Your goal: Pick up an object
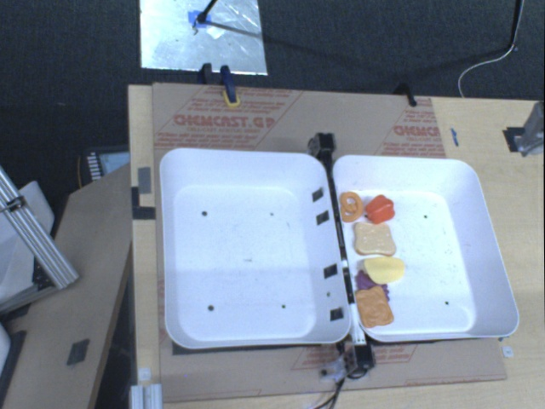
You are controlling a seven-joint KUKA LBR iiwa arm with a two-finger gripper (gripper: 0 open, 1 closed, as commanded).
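2 shallow white bins side by side on the table point(140, 228), over a brown sheet point(230, 118) printed with red lettering

6 small toy-food pieces inside the right bin point(477, 228), strung in a line along its left wall, close to the divide with the left bin point(247, 245):
- orange ring point(350, 204) at the far end, lying flat, hole in the middle, just beside the wall
- red lump point(380, 209) immediately right of the ring, glossy, rounded, touching or nearly touching it
- tan bread slice point(375, 239) next down the line, flat, pale with a slightly darker edge, squarish with a rounded top
- yellow piece point(385, 270) below the slice, smooth, oval, its upper edge close to the bread
- purple piece point(382, 290) mostly hidden, peeking out between the yellow piece and the last one; shape unclear
- orange-brown piece point(374, 306) nearest the camera, roughly rectangular, bumpy surface, pressed up near the bin's left wall

Beyond the bins, a yellow clamp point(230, 96) on the table's far edge and a crinkled silver sheet point(203, 22) on the dark floor
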